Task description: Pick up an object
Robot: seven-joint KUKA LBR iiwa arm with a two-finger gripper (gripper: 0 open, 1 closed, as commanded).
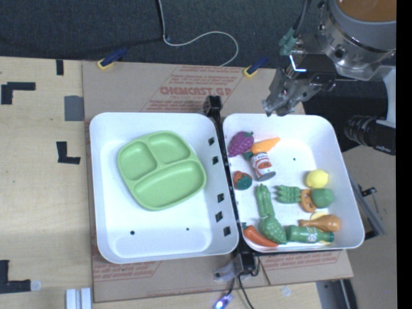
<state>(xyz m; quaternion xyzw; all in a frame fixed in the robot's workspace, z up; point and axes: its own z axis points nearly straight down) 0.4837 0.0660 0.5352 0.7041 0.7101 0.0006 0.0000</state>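
My gripper hangs above the back rim of the right bin, fingertips close together with nothing between them. Below and left of it, inside the bin, lie purple grapes, an orange carrot and a small red-labelled can. Further forward lie a red-and-green piece, a green vegetable, a yellow lemon, a green round fruit and more toy food along the front wall.
The left bin holds a green divided plate. A black hinge strip runs between the bins. Cardboard lies under both, and a white cable loops behind.
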